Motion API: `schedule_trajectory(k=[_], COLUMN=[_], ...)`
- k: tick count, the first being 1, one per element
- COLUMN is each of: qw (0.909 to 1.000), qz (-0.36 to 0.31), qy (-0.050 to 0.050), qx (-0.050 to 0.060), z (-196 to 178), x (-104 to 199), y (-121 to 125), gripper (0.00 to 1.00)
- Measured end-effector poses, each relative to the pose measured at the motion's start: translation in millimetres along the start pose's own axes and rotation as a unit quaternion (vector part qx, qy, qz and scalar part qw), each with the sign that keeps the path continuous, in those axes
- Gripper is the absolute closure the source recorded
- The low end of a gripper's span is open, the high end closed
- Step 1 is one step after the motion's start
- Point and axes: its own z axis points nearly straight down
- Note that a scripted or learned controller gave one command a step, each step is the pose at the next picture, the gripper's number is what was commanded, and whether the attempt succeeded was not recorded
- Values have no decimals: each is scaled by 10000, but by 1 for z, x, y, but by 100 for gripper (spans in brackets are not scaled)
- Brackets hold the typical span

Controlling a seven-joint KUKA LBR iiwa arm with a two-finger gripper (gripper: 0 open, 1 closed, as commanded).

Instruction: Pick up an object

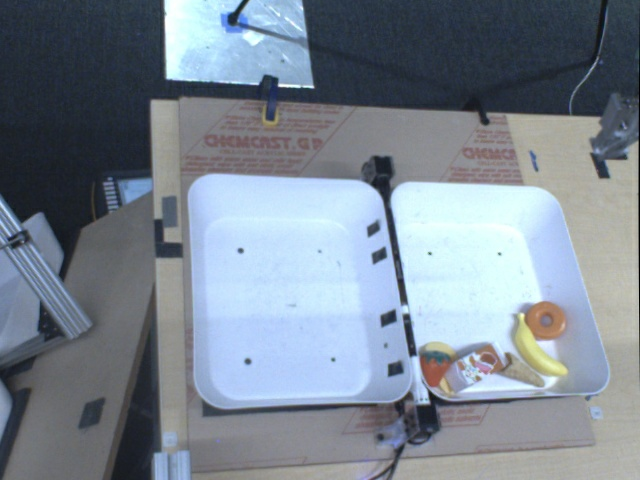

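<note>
Several small objects lie bunched in the near right corner of the right bin (470, 218). They are a yellow banana (537, 349), an orange ring-shaped piece (546, 319), a red and yellow round fruit (436, 361), a white and red packet (476, 365) and a brown cone-shaped piece (523, 372). My gripper (617, 128) shows as a grey shape at the right edge, over the bench's far right corner. It is well apart from the objects and nothing hangs from it.
The left bin (290, 288) sits beside the right one, joined by a black clip strip (392, 288). Both rest on a cardboard sheet (300, 138). A shiny metal plate (238, 26) lies beyond the bench, and a cable (590, 68) trails at the far right.
</note>
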Motion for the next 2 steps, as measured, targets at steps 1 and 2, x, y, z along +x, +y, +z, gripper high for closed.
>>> schedule_trajectory(k=[1, 2], qw=[10000, 10000], qz=[-16, -17], qy=[1, -3], qx=[0, 2], z=[1, 1], x=[-63, -126], y=[36, 61], gripper=[100, 100])
